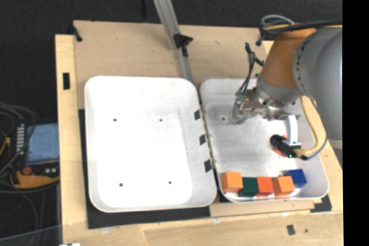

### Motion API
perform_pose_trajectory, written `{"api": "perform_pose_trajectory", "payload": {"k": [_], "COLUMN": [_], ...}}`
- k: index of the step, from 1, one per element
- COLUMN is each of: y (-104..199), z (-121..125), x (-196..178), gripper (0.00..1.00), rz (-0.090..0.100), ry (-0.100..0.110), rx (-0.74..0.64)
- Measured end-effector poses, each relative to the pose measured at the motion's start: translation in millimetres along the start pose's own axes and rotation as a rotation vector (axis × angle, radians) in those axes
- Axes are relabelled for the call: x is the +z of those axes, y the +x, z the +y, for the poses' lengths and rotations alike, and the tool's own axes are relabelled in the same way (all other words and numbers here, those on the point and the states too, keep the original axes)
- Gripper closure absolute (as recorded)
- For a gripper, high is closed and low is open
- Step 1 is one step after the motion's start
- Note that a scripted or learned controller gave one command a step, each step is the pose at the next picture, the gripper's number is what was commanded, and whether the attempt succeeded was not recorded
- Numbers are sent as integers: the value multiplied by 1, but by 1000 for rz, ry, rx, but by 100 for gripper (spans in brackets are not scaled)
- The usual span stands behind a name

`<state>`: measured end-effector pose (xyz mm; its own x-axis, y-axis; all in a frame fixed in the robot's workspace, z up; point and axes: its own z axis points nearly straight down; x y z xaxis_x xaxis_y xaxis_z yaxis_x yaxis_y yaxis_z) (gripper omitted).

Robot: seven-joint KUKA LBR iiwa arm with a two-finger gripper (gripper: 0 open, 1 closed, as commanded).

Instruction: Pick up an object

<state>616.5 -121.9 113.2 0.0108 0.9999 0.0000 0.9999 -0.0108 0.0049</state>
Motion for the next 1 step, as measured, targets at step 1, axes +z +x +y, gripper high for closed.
{"api": "perform_pose_trajectory", "payload": {"k": [1], "y": [5], "z": [1], "x": [-45], "gripper": [100], "rz": [0], "ry": [-1], "rx": [-11]}}
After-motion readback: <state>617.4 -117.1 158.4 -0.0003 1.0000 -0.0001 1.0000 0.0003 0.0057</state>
